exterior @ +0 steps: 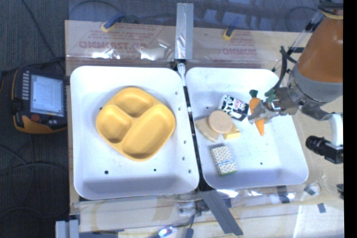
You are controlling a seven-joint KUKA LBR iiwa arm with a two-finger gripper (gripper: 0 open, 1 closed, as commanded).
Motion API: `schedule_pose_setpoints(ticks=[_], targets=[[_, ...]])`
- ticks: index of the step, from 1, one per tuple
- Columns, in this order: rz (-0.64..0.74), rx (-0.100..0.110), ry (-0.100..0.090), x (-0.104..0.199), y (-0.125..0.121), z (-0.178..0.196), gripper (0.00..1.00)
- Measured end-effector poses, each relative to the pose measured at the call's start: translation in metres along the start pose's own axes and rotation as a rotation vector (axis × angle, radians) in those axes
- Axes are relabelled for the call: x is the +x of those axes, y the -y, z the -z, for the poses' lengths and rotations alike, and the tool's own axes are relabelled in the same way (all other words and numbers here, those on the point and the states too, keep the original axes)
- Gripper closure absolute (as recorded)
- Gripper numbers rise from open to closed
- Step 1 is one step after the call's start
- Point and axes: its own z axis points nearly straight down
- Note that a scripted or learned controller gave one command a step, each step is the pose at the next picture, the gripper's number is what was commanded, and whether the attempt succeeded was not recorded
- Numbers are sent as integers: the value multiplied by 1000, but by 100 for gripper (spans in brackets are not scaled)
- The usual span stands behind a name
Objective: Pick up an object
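In the right bin (279, 173), my gripper (261, 112) reaches in from the right. It is shut on a small orange toy carrot (256, 104) with a green top. The carrot hangs nearly upright with its tip pointing down, and a grey finger (266, 109) crosses its middle. To the left of it lie a black-and-white packet (233, 106), a round tan biscuit (219, 121) on a yellow wedge, and a patterned block (223, 159) nearer the front.
The left bin (89, 175) holds a yellow three-part dish (135, 122). A metal divider (184, 30) runs between the bins at the back. A pendant with a screen (40, 98) lies left of the bench. Black hardware (323, 147) sits off the right bin's edge.
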Motion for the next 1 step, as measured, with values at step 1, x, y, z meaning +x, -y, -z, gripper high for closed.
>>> schedule_pose_setpoints(ticks=[1], targets=[[61, 4, -1, 29, -54, -74, 100]])
